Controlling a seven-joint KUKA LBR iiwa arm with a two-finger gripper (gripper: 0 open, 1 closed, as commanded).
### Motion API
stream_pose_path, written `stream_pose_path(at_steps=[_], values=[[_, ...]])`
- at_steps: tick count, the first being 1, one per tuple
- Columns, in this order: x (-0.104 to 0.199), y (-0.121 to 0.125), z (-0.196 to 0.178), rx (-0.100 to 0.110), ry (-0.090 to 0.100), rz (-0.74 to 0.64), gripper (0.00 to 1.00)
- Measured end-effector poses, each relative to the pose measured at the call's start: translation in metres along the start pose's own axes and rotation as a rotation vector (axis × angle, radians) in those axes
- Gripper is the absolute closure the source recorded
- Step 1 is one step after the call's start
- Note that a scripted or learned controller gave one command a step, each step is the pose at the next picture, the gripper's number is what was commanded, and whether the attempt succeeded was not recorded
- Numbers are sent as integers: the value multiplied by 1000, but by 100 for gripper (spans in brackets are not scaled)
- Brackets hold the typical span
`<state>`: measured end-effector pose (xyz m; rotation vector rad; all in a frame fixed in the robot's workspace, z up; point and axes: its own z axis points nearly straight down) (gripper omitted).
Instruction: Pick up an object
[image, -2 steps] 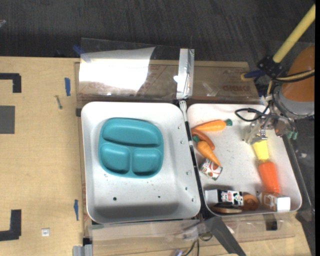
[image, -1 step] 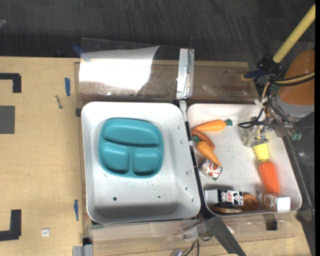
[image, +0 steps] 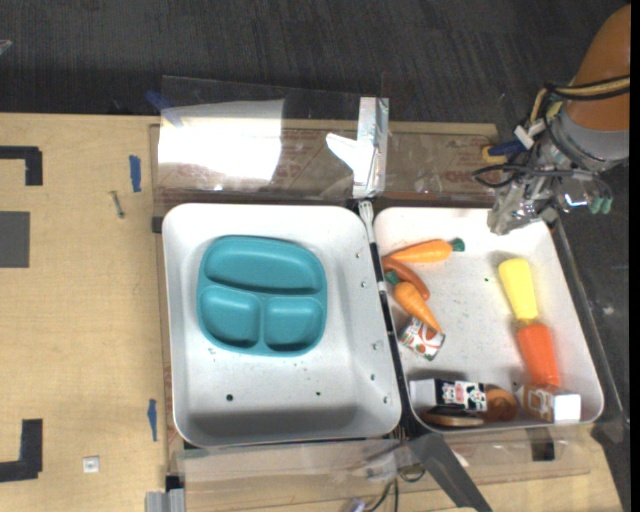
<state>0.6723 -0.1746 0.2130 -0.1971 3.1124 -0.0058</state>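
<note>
Metal-grey and cable-strewn, the gripper hangs over the far right corner of the right bin, and whether its parts are spread or closed cannot be told from this slanted view; nothing is seen held. Above it the wrist carries the orange band at the upper right.

Near the gripper, a yellow cylinder lies along the right side of that bin, with an orange cylinder just beyond its near end. Toward the bin's left wall an orange carrot with a green tip lies crosswise, and a second carrot slants beneath it, close to a small white and red carton. Along the near wall sit a black and white box, a brown round item and a small white block.

Left of the divider, the left bin holds a teal divided plate. Both bins rest on the tan desk.
</note>
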Motion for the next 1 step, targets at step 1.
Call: stream_pose_path(at_steps=[1], values=[[4,-1,8,-4,13,4,0]])
